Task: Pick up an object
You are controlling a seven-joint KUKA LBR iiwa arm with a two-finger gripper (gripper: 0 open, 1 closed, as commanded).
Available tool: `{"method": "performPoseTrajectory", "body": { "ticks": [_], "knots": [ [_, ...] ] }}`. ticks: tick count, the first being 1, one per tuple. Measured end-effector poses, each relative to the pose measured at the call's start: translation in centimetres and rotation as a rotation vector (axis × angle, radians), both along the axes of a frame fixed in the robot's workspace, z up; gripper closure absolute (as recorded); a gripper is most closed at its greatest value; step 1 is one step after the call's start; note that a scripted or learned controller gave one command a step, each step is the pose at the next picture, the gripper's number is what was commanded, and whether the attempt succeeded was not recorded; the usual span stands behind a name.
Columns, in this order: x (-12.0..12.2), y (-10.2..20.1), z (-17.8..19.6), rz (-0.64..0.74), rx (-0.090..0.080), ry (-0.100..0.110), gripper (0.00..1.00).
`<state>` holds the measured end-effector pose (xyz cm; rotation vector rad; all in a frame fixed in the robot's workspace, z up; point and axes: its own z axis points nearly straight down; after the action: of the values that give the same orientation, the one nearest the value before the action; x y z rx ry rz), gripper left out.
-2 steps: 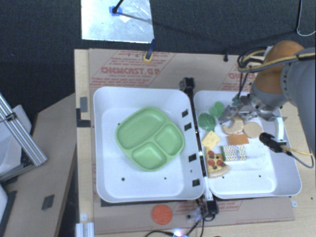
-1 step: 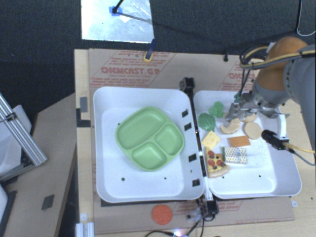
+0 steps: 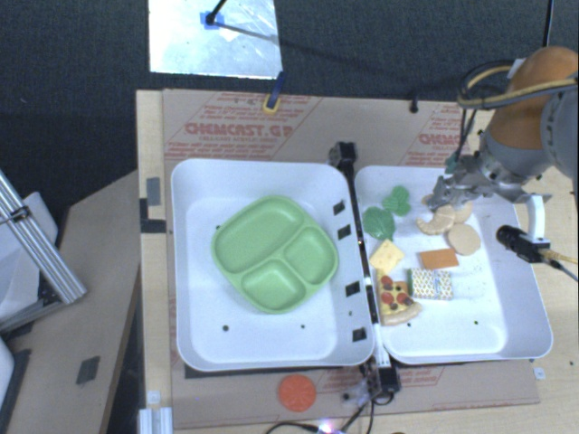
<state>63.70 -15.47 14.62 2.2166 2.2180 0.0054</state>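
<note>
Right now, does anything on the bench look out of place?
Yes, an orange disc lies on the bench in front of the left bin, outside both bins, while the other small items sit in the right bin. Nothing looks spilled or broken.

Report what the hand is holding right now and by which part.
Cannot be told: the hand sits low over the tan pieces in the right bin, with its tips hidden.

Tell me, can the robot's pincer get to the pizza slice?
Probably yes. The toy pizza slice lies uncovered in the right white bin, nothing on top, though a patterned block sits close beside it. The pincer hovers nearby.
</note>
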Motion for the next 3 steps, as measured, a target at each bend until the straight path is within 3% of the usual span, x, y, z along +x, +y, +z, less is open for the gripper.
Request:
{"method": "performPoseTrajectory", "body": {
  "ticks": [1,2,3],
  "knots": [
    [0.2,-0.5,6.5,0.003,-0.001,-0.002,1.00],
    [0.3,-0.5,8.0,0.004,0.001,0.002,1.00],
    [-3.4,3.8,8.0,0.007,0.003,0.007,1.00]
  ]
}}
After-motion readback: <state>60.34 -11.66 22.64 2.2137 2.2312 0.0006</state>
